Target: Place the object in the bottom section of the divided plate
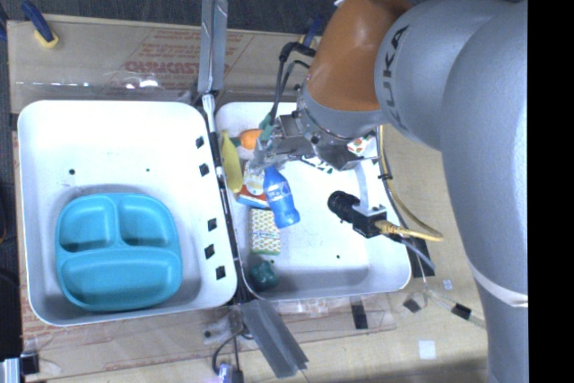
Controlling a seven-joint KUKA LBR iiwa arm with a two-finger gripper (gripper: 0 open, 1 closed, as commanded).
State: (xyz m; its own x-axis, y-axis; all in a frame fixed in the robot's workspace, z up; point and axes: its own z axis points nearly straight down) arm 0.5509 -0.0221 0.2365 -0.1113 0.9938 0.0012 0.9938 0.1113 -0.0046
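A blue bottle [280, 200] is seen lying in the right bin [341, 269] directly below the gripper [267, 148], its long axis running from the fingers toward the bin's near edge, while the gripper's opening cannot be told and the divided plate [118, 250] sits far to its left.

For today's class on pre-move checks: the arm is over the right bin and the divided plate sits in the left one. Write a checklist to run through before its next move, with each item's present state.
1. Blue divided plate lies flat in the left bin: ok.
2. Plate's bottom section free to receive an object: ok.
3. Gripper is over the right bin, above the blue bottle: ok.
4. An object held between the fingers: cannot tell.
5. Target separated from neighbours: not ok; the bottle lies against the yellow item and patterned packet.
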